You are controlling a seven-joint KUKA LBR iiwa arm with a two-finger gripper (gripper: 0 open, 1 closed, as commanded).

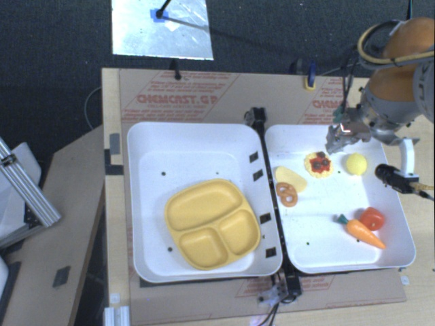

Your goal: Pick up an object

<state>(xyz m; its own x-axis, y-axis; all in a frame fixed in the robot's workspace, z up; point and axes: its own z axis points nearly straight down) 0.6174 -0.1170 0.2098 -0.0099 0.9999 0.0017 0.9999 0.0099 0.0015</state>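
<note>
Yellow divided tray in white left bin; orange carrot, red tomato, yellow lemon

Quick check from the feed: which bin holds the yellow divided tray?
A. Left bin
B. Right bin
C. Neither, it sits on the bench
A: the yellow divided tray lies in the left bin, while the carrot and other toy foods lie in the right bin.

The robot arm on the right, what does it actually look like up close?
The arm is bulky and rounded: a grey body with a broad orange band above the wrist. Thin dark cables loop around it near the top. It narrows to a small grey metal gripper above the right white bin.
</note>
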